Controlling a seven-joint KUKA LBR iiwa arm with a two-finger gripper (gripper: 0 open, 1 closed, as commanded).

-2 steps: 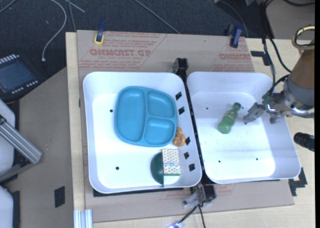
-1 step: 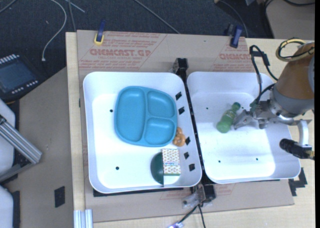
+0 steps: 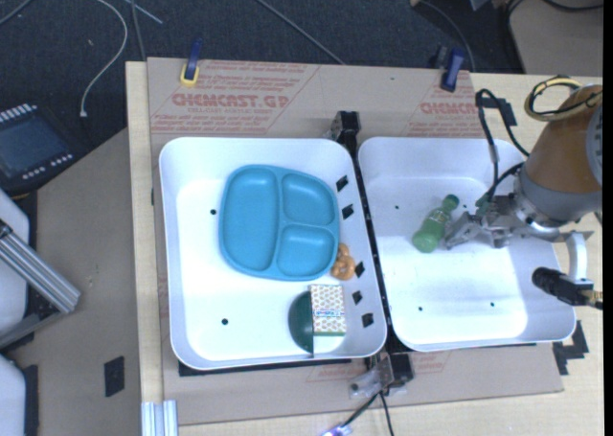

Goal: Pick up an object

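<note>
White plastic forms the two shallow bins that sit side by side on the bench. The left bin (image 3: 182, 233) holds four things: one blue divided plate (image 3: 278, 221) lying flat near its middle, one small orange scrap (image 3: 344, 263) just off the plate's right rim, one dark green round piece (image 3: 303, 323) near the front wall, and one small patterned box (image 3: 328, 309) lying partly over that green piece. The right bin (image 3: 460, 314) holds a single green bottle (image 3: 433, 225), lying on its side in the upper left part of the floor, apart from the walls. The gripper (image 3: 462, 230) reaches in from the right, low over the bin floor, its fingers spread and pointing at the bottle, tips just beside it, nothing pinched between them. The front half of the right bin's floor is bare, leaving open room below the bottle.
</note>
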